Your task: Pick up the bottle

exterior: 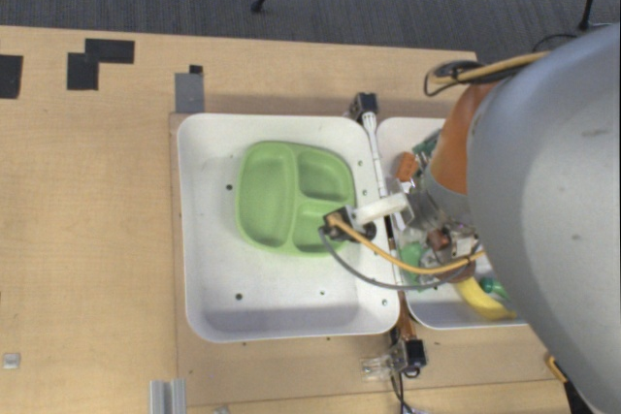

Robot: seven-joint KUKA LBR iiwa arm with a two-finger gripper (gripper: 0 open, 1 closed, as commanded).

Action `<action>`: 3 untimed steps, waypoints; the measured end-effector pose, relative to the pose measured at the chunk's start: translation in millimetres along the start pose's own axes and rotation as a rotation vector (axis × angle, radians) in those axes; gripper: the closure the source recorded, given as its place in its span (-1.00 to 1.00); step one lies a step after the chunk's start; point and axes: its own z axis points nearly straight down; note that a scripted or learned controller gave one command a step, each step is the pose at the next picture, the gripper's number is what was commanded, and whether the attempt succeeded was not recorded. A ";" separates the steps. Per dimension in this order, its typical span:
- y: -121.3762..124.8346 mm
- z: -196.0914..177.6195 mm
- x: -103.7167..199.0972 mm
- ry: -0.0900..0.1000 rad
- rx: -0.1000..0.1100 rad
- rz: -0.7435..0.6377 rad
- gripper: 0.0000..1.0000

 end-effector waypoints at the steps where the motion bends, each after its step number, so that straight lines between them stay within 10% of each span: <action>1: -79.2 20.3 18.1 0.001 0.000 -0.050 1.00; 2: -88.3 86.2 107.6 0.008 0.004 -0.174 1.00; 3: -41.5 -42.6 30.7 0.003 -0.003 -0.579 1.00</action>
